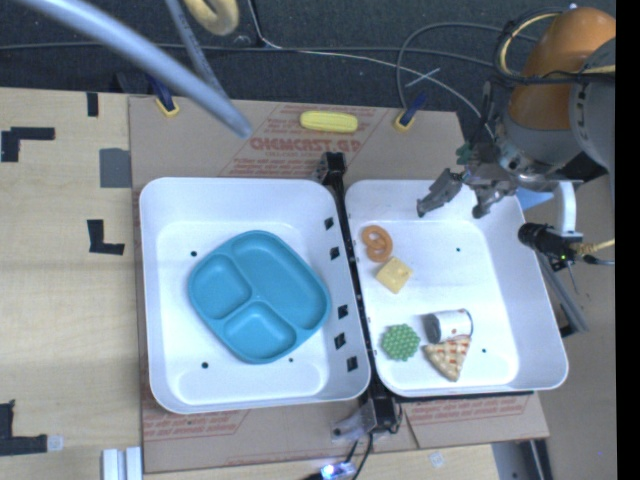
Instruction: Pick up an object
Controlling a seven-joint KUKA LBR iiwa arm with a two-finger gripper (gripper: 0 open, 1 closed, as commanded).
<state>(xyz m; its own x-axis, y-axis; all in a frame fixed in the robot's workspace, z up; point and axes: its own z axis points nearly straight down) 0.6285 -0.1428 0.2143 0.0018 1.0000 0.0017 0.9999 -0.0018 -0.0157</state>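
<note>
Gripper (462,204) of the grey arm with the orange band (562,53) hangs above the far right part of the right-hand shallow white bin (500,268); its two dark fingers are spread apart with nothing between them.

Left-hand shallow white bin (170,268) holds one item — a blue plastic tray with three compartments (259,295), lying flat and turned at an angle near the bin's centre.

Right-hand bin holds five small items, all well apart from the gripper. By descending size: a triangular slice of toy pizza (448,355) at the near side; a white cylindrical container with a dark end (447,324) lying on its side, just beside the pizza; a green knobbly round piece (401,342) to their left; a pale yellow block (393,274) towards the centre; an orange-brown pretzel-shaped ring (376,241) just beyond that block, close to the left wall.

Outside the bins — on the brown cardboard sheet (280,138) beyond them lies a yellow elongated object (328,122).
</note>
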